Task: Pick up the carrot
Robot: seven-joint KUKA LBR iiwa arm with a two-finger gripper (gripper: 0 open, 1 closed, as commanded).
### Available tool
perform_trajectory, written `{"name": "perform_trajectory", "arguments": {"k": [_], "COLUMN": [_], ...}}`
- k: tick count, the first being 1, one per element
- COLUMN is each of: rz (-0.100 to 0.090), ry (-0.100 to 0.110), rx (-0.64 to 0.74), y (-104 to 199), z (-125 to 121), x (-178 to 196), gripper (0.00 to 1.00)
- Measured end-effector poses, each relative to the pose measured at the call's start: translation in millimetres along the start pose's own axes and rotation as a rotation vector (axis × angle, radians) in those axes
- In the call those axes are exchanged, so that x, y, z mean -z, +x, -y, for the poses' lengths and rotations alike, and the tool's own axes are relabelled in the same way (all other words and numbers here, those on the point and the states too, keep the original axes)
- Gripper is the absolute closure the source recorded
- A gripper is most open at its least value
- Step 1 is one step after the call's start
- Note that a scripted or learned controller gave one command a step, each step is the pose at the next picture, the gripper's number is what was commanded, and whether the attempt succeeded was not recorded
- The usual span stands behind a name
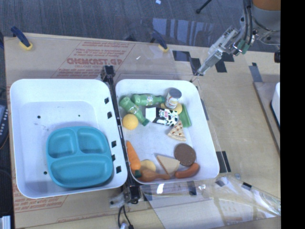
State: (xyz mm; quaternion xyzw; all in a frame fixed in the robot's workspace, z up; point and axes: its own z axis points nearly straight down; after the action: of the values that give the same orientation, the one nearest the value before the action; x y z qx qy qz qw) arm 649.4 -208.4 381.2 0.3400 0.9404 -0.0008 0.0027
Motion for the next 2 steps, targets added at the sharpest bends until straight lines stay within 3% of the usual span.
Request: {"name": "perform_trajectory", "arguments": {"k": [1, 2], "rz": [0.001, -0.008], "ry": [0.001, 0.004], "rx": [0.463, 0.045], "y": [-2.4, 4.8], "z": [-1.6, 6.3], "x": [41.2, -44.6], "gripper": [0.0, 0.0]}}
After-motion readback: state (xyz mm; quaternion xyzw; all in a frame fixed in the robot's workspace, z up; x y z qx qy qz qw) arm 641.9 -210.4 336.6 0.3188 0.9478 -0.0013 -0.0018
